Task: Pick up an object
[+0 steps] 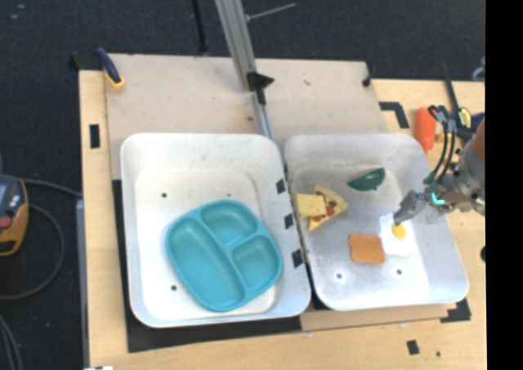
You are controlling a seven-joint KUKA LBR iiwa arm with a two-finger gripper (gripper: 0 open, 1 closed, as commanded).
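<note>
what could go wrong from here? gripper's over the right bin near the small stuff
1. The gripper sits just above a small yellow piece lying on a flat white item; a descent may catch only the thin white item or push both aside.
2. The orange block lies close by, so a slightly off approach could nudge it.
3. These things are near the right bin's far side; a shove could slide them against the wall.

Two white bins (204, 148); the left one carries a light blue divided plate (225, 256). In the right bin: a dark green piece (367, 180), a yellow wedge (317, 206) with what may be red spots, an orange block (367, 249), a small yellow-and-white item (398, 235)
</note>
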